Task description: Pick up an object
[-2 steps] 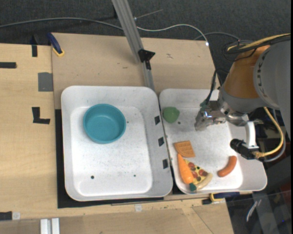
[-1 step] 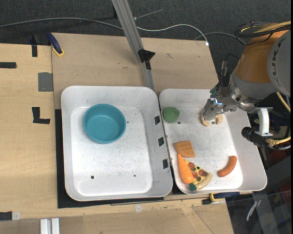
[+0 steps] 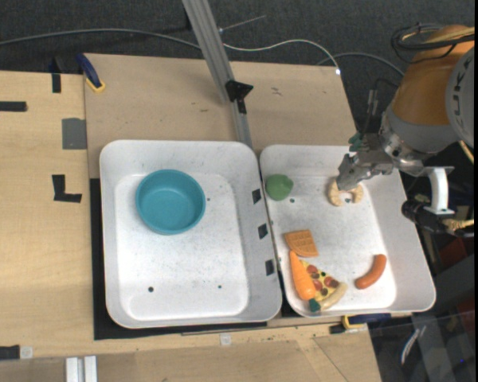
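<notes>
tan ring toy (image 3: 345, 194) at far right of right bin (image 3: 398, 293), directly under gripper (image 3: 352, 175). probably light, stiff plastic, smooth; best pinched across one side of the ring. cannot tell gripper's state. green ball (image 3: 279, 186) left, sausage (image 3: 370, 272) nearer.

Wooden bench (image 3: 32, 237) (black tape marks), grey metal pole (image 3: 211, 42), trailing cable (image 3: 295, 46)

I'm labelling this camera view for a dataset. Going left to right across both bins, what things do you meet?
Teal bowl in the left bin → green ball → cracker → pale ring-shaped pastry, with the claw over it → sausage.
</notes>
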